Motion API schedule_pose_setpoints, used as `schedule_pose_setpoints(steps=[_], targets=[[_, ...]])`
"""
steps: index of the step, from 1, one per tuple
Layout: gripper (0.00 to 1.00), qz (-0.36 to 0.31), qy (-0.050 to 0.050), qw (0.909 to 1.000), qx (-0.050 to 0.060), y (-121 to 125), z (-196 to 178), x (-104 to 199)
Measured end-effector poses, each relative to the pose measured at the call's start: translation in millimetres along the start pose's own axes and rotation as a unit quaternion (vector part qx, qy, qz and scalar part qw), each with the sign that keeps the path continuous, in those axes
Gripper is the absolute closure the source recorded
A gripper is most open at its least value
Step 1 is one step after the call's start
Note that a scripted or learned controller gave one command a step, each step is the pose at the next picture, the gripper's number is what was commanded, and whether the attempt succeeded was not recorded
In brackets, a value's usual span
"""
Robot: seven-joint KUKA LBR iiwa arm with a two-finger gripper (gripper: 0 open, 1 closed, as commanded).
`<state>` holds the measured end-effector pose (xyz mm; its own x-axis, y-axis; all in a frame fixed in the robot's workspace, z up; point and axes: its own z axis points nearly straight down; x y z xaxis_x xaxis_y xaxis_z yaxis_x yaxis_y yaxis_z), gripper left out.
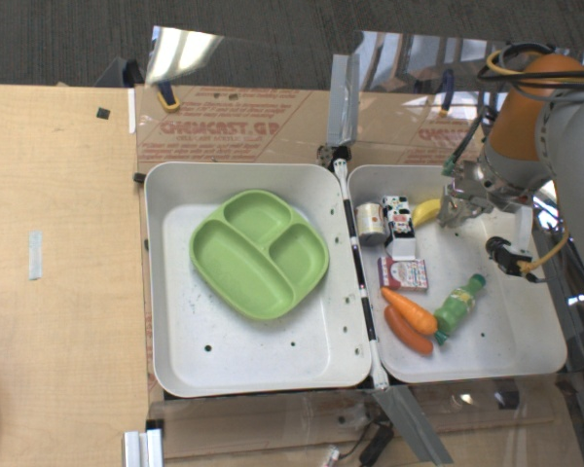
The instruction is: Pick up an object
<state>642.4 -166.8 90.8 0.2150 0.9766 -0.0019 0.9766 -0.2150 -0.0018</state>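
Claw (456, 205) low in the right bin (526, 358), its tip touching the banana (425, 211); grip state cannot be told. Banana's far end hidden behind claw; carton (398, 214) and can (370, 223) beyond it.

Banana (425, 211) partly behind gripper (455, 209), fingers perhaps hidden; arm (555, 115) cropped right
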Motion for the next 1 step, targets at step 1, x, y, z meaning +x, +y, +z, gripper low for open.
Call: schedule_pose_setpoints(steps=[1], targets=[[0.0, 0.0, 0.0, 1.0, 0.001, -0.4, 0.4, -0.5]])
